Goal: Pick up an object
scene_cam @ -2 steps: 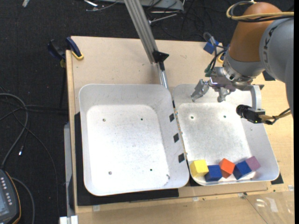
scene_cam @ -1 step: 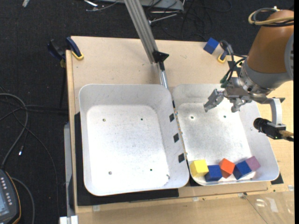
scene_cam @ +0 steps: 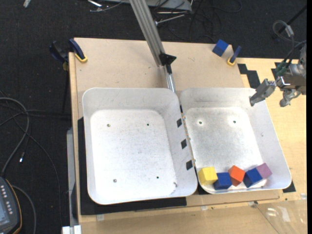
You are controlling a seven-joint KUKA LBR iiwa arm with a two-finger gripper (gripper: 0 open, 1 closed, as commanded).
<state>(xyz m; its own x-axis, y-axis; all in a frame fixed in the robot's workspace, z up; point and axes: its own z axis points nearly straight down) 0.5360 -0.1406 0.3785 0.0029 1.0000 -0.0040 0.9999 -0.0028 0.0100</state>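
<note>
Gripper (scene_cam: 274, 92) sits at the right edge, above the far right rim of the right shallow white bin (scene_cam: 222, 97); fingers (scene_cam: 258, 94) look spread wide, nothing between them. Targets are all bunched along that bin's near wall: small yellow cube (scene_cam: 207, 174), small dark blue cube (scene_cam: 223, 180), small orange cube (scene_cam: 237, 174), a second dark blue cube (scene_cam: 252, 177), small pale purple cube (scene_cam: 264, 170). They look like light, rigid blocks with flat faces, so easy to pinch across two opposite sides, no crush risk I'd guess. Trouble is spacing: they touch or nearly touch, and the wall sits just behind. The yellow one at the end of the row has the most free side. Left shallow white bin (scene_cam: 90, 145) has nothing to pick. A loose blue cube (scene_cam: 221, 47) lies on the tan wooden worktop (scene_cam: 122, 62), well apart from the bins; slanted metal pole (scene_cam: 146, 26) crosses at the back.
</note>
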